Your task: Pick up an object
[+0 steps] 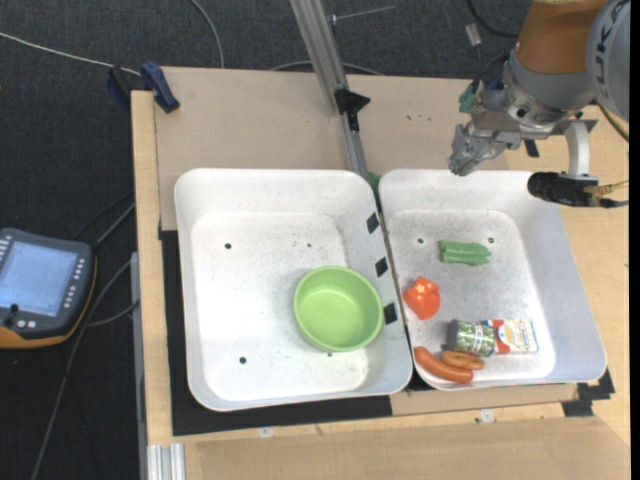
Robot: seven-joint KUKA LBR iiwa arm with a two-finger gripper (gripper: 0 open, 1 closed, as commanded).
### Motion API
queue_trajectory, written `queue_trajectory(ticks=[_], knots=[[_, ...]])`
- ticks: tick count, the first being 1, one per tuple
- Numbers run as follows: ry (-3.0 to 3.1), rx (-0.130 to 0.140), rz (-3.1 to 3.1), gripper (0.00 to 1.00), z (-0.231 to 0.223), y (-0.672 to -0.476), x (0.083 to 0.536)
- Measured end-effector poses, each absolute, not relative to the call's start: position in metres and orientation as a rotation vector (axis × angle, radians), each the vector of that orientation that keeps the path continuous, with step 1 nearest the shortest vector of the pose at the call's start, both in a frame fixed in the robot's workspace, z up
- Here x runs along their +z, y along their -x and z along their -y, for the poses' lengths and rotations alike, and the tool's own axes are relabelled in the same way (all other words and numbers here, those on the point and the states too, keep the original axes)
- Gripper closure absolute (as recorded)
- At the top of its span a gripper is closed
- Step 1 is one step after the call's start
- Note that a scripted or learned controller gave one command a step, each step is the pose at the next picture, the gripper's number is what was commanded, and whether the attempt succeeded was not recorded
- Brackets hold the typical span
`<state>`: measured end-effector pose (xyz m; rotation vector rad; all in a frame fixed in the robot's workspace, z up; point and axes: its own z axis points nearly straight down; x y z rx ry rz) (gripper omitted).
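Observation:
In the right bin lie a green pepper-like piece, a small red-orange pepper, a can with a red and white label and a reddish hot dog at the front rim. My gripper hangs above the right bin's back rim, well behind all of them. Nothing shows between its fingertips, which point down close together.
A green bowl sits in the left bin near its front right. A slanted metal pole rises behind the bins. A handheld pendant lies off the bench at left.

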<state>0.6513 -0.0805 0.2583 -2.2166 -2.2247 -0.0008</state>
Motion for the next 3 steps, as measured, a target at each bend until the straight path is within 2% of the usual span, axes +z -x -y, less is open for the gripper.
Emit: queue_trajectory(ticks=[1,3], knots=[[2.217,-0.003,2.226,1.0,0.027,-0.655,0.264],[2.216,0.0,2.225,1.0,-0.086,-0.647,0.237]])
